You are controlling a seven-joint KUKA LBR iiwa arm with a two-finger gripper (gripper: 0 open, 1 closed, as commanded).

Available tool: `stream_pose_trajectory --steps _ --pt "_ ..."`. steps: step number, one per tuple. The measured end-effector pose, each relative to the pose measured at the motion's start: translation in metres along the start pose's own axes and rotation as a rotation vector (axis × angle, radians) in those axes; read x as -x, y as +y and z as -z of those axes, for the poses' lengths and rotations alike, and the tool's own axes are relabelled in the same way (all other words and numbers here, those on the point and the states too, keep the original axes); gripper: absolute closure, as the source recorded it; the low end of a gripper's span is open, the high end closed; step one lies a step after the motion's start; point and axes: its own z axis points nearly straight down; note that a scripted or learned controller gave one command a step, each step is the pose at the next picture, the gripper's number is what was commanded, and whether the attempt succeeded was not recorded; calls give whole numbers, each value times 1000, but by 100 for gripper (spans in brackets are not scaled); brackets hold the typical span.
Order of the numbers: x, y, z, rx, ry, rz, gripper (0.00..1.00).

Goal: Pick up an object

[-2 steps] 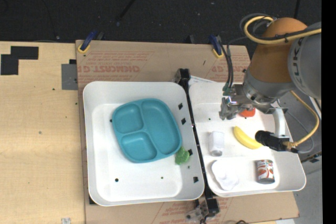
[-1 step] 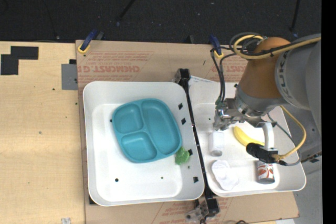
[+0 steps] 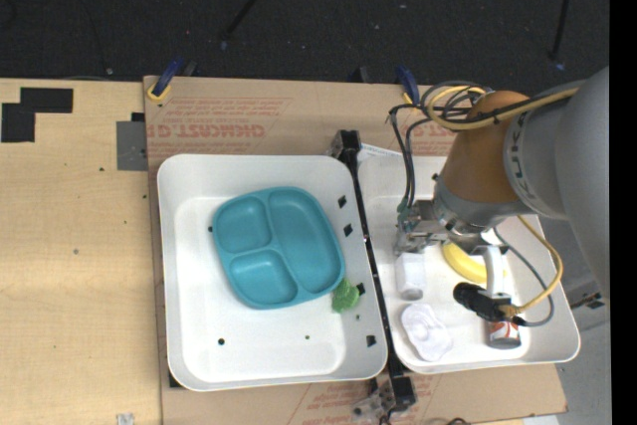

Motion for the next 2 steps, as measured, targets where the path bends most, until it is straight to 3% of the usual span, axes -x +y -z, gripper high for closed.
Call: stream_pose_trajectory --steps 1,2 --pt "1 0 11 0 0 -2 100" --pt "6 10 63 4 0 -2 100"
